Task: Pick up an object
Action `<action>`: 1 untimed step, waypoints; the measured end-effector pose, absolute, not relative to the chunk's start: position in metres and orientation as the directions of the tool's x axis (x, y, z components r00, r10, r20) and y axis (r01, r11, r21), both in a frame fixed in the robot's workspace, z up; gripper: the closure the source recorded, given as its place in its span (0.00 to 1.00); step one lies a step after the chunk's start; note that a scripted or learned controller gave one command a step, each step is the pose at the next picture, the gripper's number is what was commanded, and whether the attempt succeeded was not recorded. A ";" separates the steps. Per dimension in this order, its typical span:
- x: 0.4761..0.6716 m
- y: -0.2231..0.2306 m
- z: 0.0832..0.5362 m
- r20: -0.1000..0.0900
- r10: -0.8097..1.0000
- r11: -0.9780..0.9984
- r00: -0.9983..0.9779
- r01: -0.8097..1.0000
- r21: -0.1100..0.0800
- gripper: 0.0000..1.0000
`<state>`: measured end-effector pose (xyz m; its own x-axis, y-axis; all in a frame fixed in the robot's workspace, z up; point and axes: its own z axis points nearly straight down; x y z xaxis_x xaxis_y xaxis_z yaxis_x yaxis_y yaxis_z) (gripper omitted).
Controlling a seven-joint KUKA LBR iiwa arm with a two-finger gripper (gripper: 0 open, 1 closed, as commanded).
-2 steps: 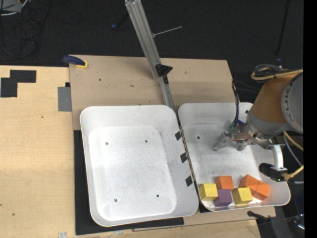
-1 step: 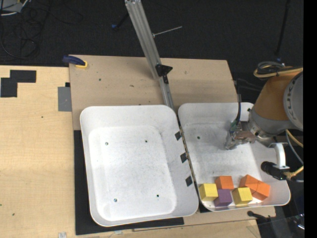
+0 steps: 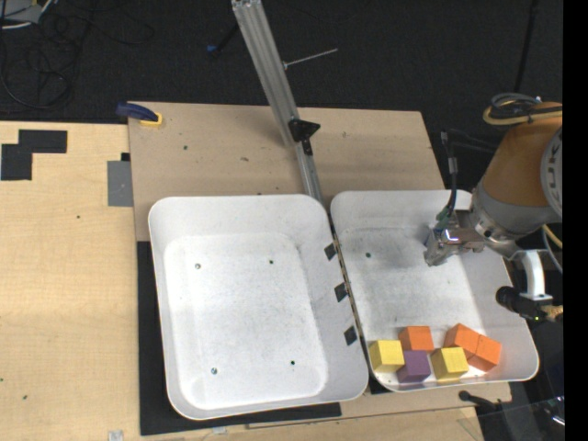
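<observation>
Camera view puts the gripper point(image 3: 444, 243) over the upper part of the right bin point(image 3: 404, 211), clear of the blocks, with nothing seen between its fingers; whether they stand apart or together cannot be told, and no readable writing shows. Along the near edge of that bin lie two yellow blocks point(image 3: 387, 354), two orange blocks point(image 3: 476, 345) and a purple block point(image 3: 416, 367) close together, and the left bin point(image 3: 241, 303) sits just beside it.

white bins point(image 3: 239, 228), yellow point(image 3: 387, 354), orange point(image 3: 416, 338), purple blocks point(image 3: 416, 366)
</observation>
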<state>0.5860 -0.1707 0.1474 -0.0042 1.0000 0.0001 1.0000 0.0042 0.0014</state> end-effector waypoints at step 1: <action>0.586 -0.166 0.209 -0.001 1.000 0.001 -0.001 1.000 0.004 1.00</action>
<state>0.5863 -0.1664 0.2095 -0.0010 1.0000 -0.0007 1.0000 0.0010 0.0038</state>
